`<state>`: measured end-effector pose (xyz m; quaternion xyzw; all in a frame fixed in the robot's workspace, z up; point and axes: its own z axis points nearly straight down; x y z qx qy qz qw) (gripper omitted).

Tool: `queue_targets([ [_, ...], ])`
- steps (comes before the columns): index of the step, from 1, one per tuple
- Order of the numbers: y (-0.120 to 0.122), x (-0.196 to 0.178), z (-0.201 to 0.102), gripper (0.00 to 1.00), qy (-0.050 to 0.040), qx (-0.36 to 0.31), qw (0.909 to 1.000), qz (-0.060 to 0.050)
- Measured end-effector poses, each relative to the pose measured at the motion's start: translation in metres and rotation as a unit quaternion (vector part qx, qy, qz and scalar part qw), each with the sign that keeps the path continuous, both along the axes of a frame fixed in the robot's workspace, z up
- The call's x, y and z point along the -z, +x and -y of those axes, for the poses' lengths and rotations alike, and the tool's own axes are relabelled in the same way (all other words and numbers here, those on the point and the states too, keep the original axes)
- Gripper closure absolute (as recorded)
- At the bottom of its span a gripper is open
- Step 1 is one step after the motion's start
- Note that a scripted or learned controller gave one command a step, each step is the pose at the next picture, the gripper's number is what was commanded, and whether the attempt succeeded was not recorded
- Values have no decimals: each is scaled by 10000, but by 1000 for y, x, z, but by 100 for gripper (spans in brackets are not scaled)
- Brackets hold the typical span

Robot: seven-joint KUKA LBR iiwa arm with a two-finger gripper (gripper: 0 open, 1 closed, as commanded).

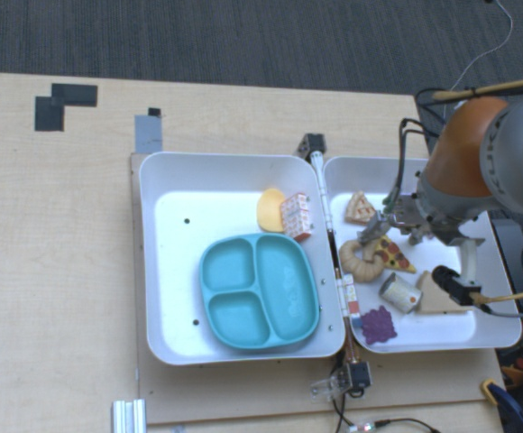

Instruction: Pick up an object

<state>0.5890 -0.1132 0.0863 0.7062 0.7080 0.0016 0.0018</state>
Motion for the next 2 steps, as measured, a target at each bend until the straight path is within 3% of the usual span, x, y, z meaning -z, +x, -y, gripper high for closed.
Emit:
queue_targets([
  [1, 2, -12, 0, 100, -4, -6, 10000, 31],
  [2, -36, -99, -69, 100, 10, -17, 10000, -1],
])
